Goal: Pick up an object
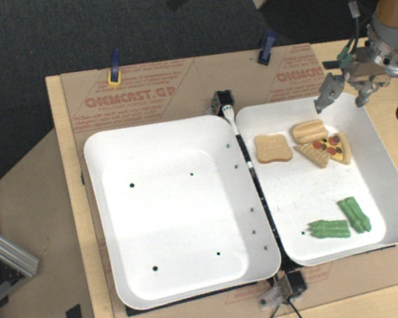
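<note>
Spreading under everything is a brown cardboard sheet (172, 84) printed with red lettering, pinned along its far edge by two blue clamps (115, 66). On it sit two shallow white plastic bins side by side: the left bin (116, 205) shows only four small dark dots on its floor, while the right bin (388, 169) carries all the toy food.

The grey arm with its orange band (392, 8) comes in from the upper right. Its two-finger gripper (344, 94) hangs over the far right corner of the right bin, fingers spread apart with nothing between them, up and to the right of the food and not touching any piece.

Near the bin's front edge lie two green toy bean pods (340, 223), meeting in a rough V; one runs nearly left to right, the other slants from far-left to near-right. In the far half, a tan toy bread slice (273, 148) lies flat, closest to the wall shared by the two bins. Just right of it sits a toy hot dog bun (308, 130), long axis left to right, touching a yellow toy pizza wedge (328, 149) with red toppings, whose long axis runs left to right beneath the bun. These three crowd one another, well apart from the pods.
</note>
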`<state>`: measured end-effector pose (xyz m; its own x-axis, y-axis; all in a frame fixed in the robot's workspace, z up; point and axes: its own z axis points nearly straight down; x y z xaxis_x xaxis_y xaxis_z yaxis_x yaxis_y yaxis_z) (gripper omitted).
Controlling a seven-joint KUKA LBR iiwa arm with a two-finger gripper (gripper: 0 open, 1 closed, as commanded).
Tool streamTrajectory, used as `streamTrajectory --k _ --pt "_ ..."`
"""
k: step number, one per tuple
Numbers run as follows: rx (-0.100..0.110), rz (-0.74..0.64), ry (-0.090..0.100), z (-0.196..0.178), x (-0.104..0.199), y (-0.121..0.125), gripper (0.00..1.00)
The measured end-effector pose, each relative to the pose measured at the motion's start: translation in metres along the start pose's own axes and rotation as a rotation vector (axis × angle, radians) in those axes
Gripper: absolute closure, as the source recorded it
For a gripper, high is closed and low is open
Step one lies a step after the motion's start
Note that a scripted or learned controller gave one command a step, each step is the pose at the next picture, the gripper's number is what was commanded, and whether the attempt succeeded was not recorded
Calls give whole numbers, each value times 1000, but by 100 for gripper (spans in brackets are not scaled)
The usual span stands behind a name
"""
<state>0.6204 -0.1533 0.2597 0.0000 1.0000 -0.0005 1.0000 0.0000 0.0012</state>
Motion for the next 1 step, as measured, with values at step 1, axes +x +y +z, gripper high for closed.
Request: streamTrajectory --k 1 --pt "-13 -4 -1 -112 36 -37 0"
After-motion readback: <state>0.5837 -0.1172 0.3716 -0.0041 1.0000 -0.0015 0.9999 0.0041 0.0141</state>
